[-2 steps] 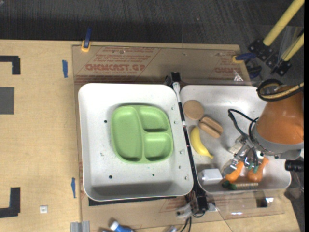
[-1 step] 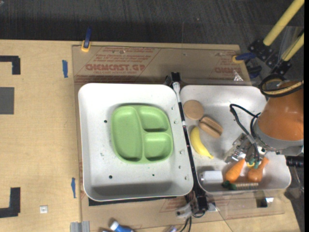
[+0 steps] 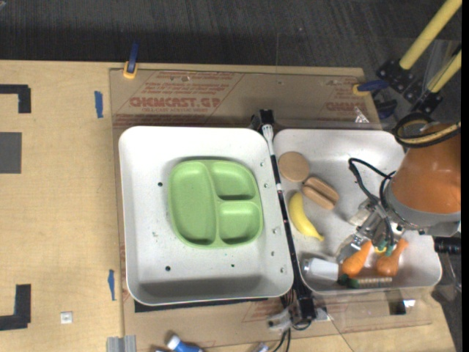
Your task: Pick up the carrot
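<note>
An orange carrot (image 3: 355, 260) with a green end lies near the front wall of the right bin (image 3: 421, 270). A second orange piece (image 3: 389, 261) lies just to its right. My gripper (image 3: 372, 235) is low in that bin, right above and between the two orange pieces, close to touching them. The arm's orange band (image 3: 432, 178) hangs over the bin's right side and hides part of the bin floor.
The right bin also holds a tan round disc (image 3: 293, 166), a brown bread-like piece (image 3: 320, 193), a yellow banana (image 3: 304, 217) and a white object (image 3: 319, 268) left of the carrot. The left bin (image 3: 139, 218) holds a green divided plate (image 3: 215, 201).
</note>
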Robot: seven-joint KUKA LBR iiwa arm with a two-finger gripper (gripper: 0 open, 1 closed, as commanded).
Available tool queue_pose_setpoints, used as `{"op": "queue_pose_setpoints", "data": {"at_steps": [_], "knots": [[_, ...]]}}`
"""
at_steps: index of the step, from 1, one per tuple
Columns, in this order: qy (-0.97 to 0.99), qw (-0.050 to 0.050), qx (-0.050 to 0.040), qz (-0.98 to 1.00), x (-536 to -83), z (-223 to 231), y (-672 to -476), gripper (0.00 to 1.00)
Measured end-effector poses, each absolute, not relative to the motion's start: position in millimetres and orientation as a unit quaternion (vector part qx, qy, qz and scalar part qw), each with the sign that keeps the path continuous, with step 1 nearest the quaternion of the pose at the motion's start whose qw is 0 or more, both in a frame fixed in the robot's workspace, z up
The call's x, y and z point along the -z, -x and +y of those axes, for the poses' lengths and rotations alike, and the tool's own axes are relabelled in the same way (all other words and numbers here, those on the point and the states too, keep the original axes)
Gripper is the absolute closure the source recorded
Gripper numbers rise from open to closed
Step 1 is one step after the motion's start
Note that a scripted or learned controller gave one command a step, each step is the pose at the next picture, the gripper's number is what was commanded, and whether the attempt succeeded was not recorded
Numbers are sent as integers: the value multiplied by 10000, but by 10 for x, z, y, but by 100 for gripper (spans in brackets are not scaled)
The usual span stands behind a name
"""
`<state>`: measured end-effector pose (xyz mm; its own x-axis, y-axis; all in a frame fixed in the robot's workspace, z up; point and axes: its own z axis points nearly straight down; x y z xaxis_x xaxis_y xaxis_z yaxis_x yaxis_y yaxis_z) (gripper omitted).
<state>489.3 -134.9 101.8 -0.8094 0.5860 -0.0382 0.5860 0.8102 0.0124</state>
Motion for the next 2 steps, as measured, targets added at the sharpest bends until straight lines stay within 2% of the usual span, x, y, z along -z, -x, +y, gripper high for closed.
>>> {"op": "queue_pose_setpoints", "data": {"at_steps": [1, 2], "knots": [[-3095, 253, -13, 9506, -1125, -1343, -4921, 100], [-3094, 247, -12, 9506, -1121, -1343, -4918, 0]]}}
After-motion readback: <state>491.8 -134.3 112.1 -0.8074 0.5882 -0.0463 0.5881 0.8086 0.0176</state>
